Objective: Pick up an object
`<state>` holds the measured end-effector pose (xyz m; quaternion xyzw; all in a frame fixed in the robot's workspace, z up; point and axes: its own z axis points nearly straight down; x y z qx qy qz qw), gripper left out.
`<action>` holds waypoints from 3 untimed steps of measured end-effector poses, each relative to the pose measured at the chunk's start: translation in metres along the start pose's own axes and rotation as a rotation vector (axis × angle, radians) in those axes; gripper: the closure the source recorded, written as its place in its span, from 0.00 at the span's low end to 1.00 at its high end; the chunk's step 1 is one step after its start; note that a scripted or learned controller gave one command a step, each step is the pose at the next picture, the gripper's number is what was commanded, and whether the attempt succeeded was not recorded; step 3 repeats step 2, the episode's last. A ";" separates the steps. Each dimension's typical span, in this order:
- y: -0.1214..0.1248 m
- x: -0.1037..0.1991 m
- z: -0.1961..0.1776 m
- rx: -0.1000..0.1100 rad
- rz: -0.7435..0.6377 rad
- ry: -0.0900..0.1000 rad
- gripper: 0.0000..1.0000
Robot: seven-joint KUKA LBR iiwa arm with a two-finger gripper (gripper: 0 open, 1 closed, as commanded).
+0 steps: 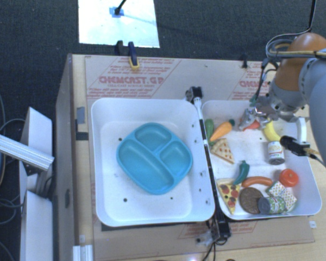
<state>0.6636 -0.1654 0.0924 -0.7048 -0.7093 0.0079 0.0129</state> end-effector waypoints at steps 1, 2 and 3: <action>-0.006 0.013 -0.025 -0.033 0.002 -0.008 1.00; -0.062 0.105 -0.091 -0.033 0.001 -0.006 1.00; -0.062 0.105 -0.091 -0.033 0.001 -0.006 1.00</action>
